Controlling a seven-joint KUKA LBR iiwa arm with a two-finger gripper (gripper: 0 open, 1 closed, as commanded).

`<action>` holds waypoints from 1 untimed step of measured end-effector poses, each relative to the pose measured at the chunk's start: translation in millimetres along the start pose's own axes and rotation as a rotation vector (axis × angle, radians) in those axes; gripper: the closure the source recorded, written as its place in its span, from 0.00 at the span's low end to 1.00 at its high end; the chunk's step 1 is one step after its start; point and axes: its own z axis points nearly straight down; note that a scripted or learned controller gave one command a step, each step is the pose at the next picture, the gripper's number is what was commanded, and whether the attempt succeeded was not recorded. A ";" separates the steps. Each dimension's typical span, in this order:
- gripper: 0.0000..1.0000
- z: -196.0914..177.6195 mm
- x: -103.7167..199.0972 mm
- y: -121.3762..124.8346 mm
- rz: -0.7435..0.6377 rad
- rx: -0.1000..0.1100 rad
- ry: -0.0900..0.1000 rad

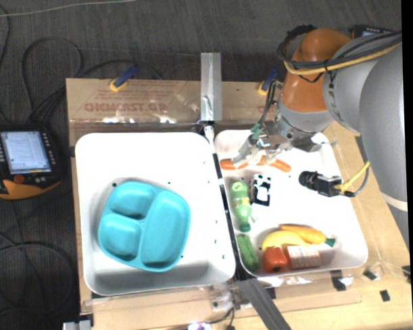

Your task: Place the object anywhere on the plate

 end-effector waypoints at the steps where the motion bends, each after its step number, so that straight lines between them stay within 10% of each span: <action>1: 1.00 0.0 69.0 -63.3 -0.047 0.002 0.001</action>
